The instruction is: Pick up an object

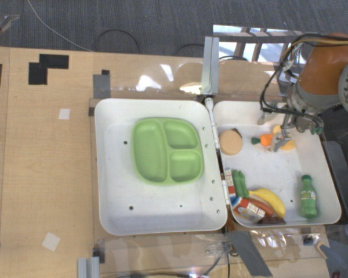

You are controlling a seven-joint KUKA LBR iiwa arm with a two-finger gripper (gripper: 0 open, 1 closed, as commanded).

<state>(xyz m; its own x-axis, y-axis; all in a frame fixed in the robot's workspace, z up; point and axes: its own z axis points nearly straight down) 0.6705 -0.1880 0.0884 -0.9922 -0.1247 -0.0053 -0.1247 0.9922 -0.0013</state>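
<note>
Over the far part of the right bin (330, 213), the gripper (280, 143) hangs low from the grey arm (327, 68), whose orange band sits well above it at the far right. Whether its fingers are apart or together cannot be told; they are too small and dark against the clutter beneath. Directly at the fingertips lies a small orange piece (267, 139), just to the left, with a green tip (255, 139) on its left end. A yellow object (288, 145) lies just right of the fingertips, partly hidden by them. Nothing is seen held between the fingers. Left of these, near the bin's left wall, rests a round tan disc (231, 142). Toward the near side of the same bin lie a green bottle (307, 196) at the right, a banana (269, 199) in the middle, a slim green item (239, 183) to its left, and a red-and-white packet (250, 209) at the near edge. The left bin (113, 213) bears a green divided plate (166, 150) at its centre, well apart from the gripper.
</note>
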